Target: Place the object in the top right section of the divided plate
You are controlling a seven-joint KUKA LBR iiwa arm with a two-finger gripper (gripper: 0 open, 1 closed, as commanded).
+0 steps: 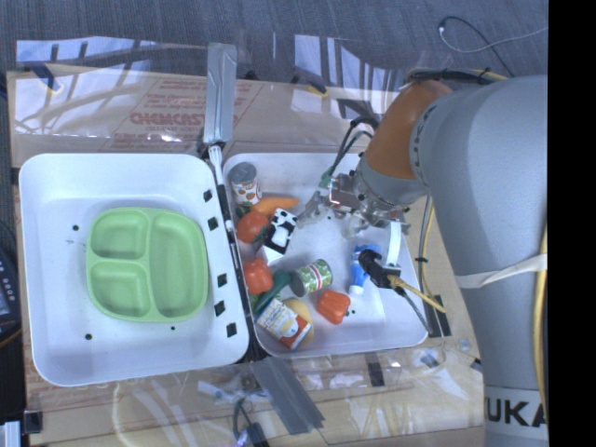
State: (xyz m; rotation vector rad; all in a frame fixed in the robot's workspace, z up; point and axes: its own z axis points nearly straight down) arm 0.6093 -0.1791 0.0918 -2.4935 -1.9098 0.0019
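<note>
Gripper (pixel 368 208): positioned low over the right bin (pixel 410 315), toward its 1 o'clock corner, beneath the arm's orange band (pixel 405 142). Wrist hardware and cabling mask the tips; whether the pincer is apart or together cannot be told, and nothing is visibly carried.

Candidate objects lie at the gripper's 7 to 9 o'clock: a black-and-white item (pixel 280 231), an orange carrot-like piece (pixel 270 206), a small can (pixel 244 183), a green-labelled can (pixel 312 276), a red piece (pixel 332 306), and a blue-and-white tube (pixel 358 271) nearly below the wrist. Which one is targeted is not evident; the tube appears nearest.

Divided plate (pixel 147 264): green, seated in the left bin (pixel 47 352), at the gripper's 9 o'clock, well apart. No object rests in it.

Assessment: grasp step is in hand. Recommend descending on an isolated item, fingers straddling its narrow axis, clear of neighbours and the bin wall, and lifting fully before crossing the divider (pixel 228 250).
</note>
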